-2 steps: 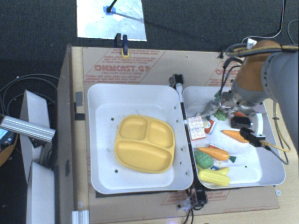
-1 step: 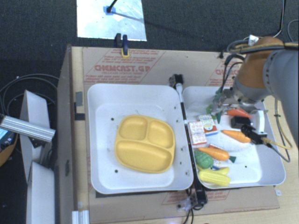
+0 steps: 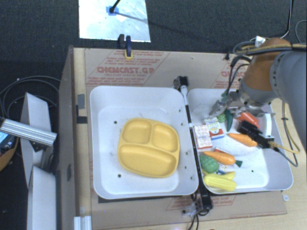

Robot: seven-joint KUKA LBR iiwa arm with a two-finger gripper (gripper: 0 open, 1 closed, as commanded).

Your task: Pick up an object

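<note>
On the table, the left bin (image 3: 103,128) holds a yellow divided plate (image 3: 148,147), lying flat near its middle. Right of it, the right bin (image 3: 280,176) carries a jumble of toy food: small cartons (image 3: 204,135) by the dividing wall, a green vegetable (image 3: 209,163) and corn (image 3: 220,181) toward the front, and two carrots (image 3: 219,156) between them and the arm. The tool (image 3: 225,107) hangs low over the bin's back part, just above a green piece (image 3: 228,119); whether it grips anything, I cannot tell.
</note>
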